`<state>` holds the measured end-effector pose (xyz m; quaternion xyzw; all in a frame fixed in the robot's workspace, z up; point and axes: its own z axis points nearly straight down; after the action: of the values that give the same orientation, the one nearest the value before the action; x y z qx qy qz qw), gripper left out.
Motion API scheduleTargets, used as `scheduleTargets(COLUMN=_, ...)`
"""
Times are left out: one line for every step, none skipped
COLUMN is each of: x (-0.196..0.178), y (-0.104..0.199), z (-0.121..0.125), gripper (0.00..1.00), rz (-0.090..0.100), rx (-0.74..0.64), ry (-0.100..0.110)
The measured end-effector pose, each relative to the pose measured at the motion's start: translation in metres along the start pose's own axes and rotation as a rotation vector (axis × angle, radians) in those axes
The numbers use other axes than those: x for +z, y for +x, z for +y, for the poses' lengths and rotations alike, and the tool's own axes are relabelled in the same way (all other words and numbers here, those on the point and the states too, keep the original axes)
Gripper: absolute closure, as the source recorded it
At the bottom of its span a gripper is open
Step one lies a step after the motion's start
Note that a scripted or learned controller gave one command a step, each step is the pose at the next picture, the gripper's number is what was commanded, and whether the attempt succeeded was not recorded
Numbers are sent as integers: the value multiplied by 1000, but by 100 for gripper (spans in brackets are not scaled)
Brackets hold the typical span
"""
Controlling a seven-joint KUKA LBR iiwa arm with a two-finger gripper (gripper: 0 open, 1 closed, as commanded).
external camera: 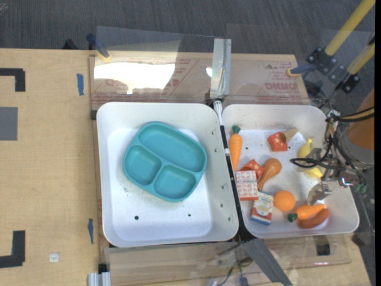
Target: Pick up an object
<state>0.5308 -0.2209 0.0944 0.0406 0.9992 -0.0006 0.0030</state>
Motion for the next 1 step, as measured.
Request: scheduleTargets(x=6, y=-61, z=85, gripper=0, rz=-12, rx=-200, ry=-1)
